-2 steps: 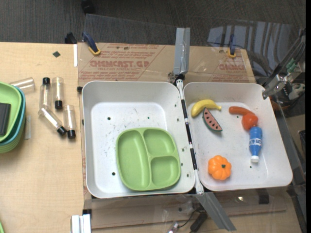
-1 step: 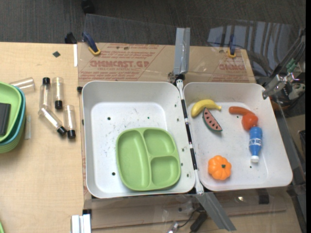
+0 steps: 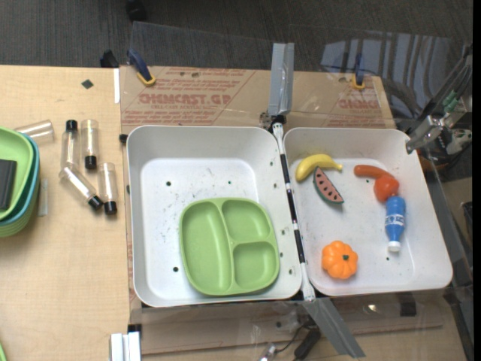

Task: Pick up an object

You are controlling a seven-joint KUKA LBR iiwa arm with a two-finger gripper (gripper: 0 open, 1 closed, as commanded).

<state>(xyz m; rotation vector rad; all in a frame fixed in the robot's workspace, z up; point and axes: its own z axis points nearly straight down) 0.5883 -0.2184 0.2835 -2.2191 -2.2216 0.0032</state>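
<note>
The right bin (image 3: pixel 421 277) holds a yellow banana (image 3: pixel 316 164), a watermelon slice (image 3: pixel 328 186), a red-orange chili-like toy (image 3: pixel 378 180), a blue and white bottle (image 3: pixel 394 220) and an orange pumpkin (image 3: pixel 340 259). A green divided plate (image 3: pixel 229 245) lies in the left bin (image 3: pixel 150 201). My gripper (image 3: pixel 422 135) sits at the right bin's far right corner, above the rim and apart from every object. It is small and partly cut off by the view's edge.
Several clear vials with black caps (image 3: pixel 89 173) lie on the wooden bench left of the bins. Stacked green trays (image 3: pixel 15 179) sit at the far left edge. A cardboard sheet (image 3: pixel 195 96) lies behind the bins.
</note>
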